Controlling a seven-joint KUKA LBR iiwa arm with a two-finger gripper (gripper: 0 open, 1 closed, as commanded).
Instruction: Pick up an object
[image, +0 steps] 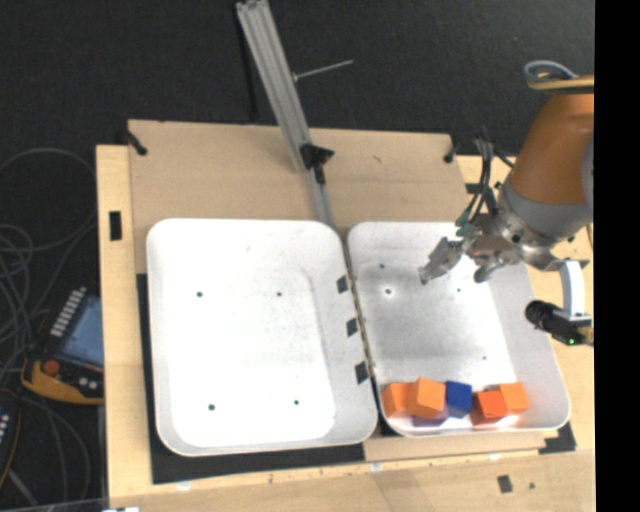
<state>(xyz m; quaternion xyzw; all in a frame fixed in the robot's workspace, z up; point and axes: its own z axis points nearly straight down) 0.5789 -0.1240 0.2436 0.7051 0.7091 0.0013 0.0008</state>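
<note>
I am seeing the gripper (462, 262) hanging over the upper middle of the right bin (400, 330), its fingers spread wide with nothing between them. The blocks are sitting in a row along that bin's lower edge: two orange blocks (415, 397) at lower centre, a blue block (458, 397) beside them, then another orange pair (500, 401) toward the lower right corner.

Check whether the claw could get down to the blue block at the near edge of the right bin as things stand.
Probably yes. The claw hangs over the right bin with bare floor between it and the blue block. But orange blocks press close on both sides, leaving little finger room.
</note>
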